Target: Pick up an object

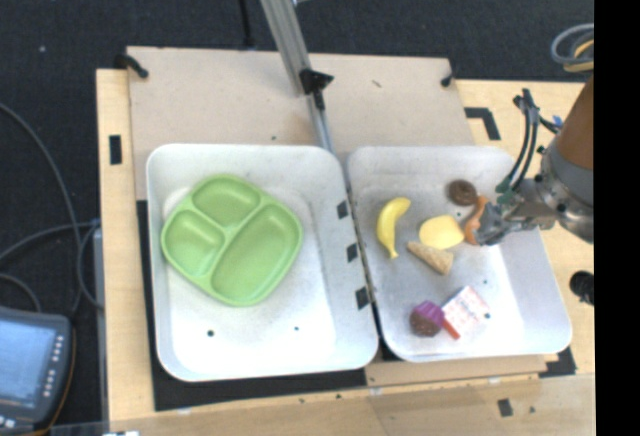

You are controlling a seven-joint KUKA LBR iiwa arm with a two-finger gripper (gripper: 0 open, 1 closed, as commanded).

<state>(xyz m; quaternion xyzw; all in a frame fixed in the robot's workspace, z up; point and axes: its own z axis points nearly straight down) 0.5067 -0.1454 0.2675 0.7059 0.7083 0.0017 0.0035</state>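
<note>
My fingers (487, 232) hang low in the right bin (520, 324), just beside the yellow lemon (441, 232).

I cannot tell whether they are spread or clenched. An orange carrot (474, 217) lies right at them, a brown cookie (462, 191) just behind it. A banana (392, 224) sits left of the lemon, a tan wedge (432, 257) just under it, and a purple piece (427, 319) and a red-and-white packet (466, 311) lie nearer the front. The left bin (190, 344) on the counter (230, 94) holds a green divided plate (232, 239).
</note>
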